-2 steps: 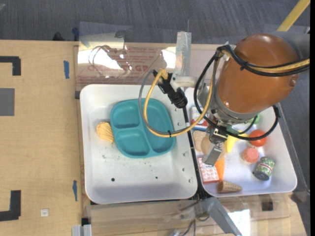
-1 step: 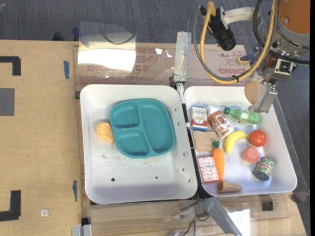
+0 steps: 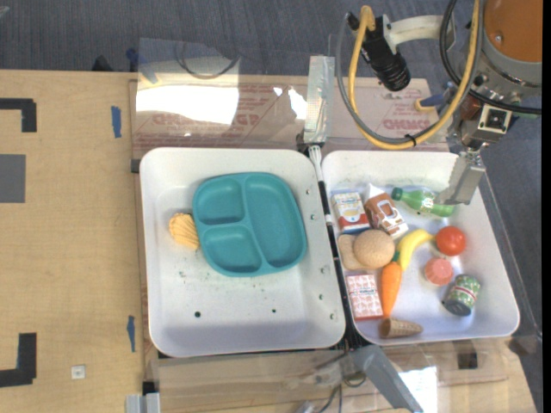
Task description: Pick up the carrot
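- Left bin (image 3: pixel 164 317): teal divided plate (image 3: pixel 250 222) sits in the middle, a small tan shell-shaped piece (image 3: pixel 183 229) touches its left edge.
- Right bin (image 3: pixel 499 304), left side: two small cartons (image 3: pixel 368 212) at the back, a round bun (image 3: pixel 373 248) in front of them, a pink-and-white box (image 3: pixel 363 297) near the front.
- Carrot (image 3: pixel 390 287): lies just right of that box, below the bun, leaf end toward the banana (image 3: pixel 411 246). Nothing is gripping it.
- An ice-cream cone (image 3: pixel 400 326) lies at the front wall, just below the carrot tip.
- Further right: green bottle (image 3: pixel 422 200) at the back, tomato (image 3: pixel 450 240), pink round piece (image 3: pixel 438 271), green can (image 3: pixel 461 294).
- Gripper (image 3: pixel 465 181): at the bin's back right, well apart from the carrot, its tip just beside the bottle; jaw opening can't be made out, contact with the bottle unclear.
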Tool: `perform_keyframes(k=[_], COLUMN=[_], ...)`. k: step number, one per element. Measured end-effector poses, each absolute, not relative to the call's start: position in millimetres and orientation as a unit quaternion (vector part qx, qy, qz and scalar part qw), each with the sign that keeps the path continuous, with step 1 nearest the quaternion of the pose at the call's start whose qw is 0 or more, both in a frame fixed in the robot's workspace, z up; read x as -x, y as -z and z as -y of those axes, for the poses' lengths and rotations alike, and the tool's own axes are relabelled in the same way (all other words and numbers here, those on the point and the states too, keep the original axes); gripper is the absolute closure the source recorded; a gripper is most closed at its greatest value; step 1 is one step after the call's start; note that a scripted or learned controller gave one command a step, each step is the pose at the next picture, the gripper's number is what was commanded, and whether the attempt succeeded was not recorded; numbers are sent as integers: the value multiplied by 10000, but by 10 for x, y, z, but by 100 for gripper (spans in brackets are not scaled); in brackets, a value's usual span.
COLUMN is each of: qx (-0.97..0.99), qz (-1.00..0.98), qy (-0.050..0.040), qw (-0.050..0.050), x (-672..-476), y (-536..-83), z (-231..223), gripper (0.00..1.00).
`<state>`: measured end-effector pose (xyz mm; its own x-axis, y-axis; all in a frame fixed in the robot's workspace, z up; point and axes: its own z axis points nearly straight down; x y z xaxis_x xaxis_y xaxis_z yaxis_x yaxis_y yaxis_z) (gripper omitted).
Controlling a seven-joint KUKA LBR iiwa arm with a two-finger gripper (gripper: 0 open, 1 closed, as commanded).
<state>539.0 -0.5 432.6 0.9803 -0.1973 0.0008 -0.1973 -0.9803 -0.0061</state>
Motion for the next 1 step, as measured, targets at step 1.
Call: perform_keyframes(k=[1], qx=[9895], qz=[-1444], qy=[-56], qw=[21], x=[-4920], y=[-2771], z=[-405], gripper=[0])
